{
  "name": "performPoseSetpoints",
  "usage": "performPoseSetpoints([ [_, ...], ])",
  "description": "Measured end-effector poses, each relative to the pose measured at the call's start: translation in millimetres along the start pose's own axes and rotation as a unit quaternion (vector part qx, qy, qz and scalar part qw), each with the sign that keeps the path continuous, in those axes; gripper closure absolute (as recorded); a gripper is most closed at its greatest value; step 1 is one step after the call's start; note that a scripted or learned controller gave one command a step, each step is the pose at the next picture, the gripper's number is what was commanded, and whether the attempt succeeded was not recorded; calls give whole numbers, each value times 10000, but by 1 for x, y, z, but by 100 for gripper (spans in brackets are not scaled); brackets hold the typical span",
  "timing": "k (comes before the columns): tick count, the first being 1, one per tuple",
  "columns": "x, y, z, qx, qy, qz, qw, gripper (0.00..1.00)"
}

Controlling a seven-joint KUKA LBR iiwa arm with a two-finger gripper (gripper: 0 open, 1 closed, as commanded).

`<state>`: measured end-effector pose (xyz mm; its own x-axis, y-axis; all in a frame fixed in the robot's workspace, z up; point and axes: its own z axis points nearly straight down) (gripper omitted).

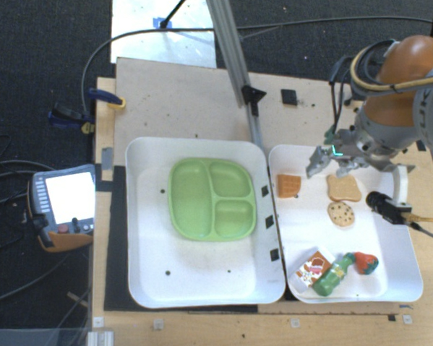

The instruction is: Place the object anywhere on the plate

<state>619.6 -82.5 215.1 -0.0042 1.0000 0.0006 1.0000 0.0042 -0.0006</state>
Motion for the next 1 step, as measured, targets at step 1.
performPoseSetpoints([
  [1,0,1,-1,-12,-1,-1,10000,0],
])
